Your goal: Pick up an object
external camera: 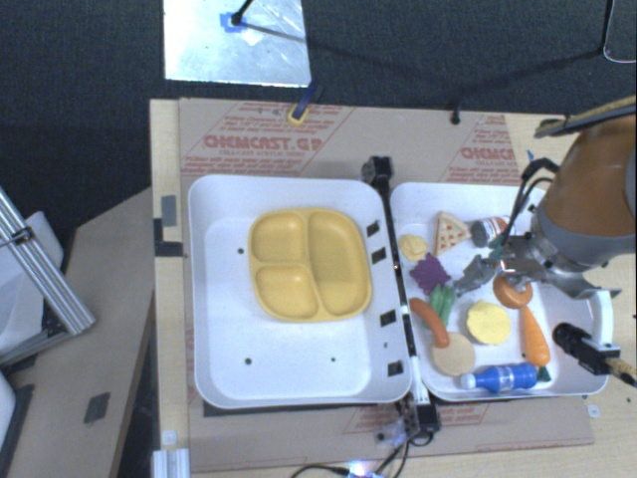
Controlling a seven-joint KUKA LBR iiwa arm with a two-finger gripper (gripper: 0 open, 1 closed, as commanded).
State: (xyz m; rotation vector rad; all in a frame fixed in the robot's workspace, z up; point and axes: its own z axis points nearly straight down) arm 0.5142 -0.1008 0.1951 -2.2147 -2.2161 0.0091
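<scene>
1. Arm (597, 192): one unit, reaching in from the right of the camera view, its bulk sitting over the right side of the bench.
2. Orange band: showing as a broad rounded section at the upper right, above the wrist.
3. Wrist: grey, sitting below the orange band and angling down and to the left.
4. Cabling: dark cables looping along the left flank of the arm, running toward the wrist.
5. Gripper (476, 273): extending leftward from the wrist as a dark grey metal assembly, pointing down and left at a slant; finger detail too small and cluttered to read.
</scene>
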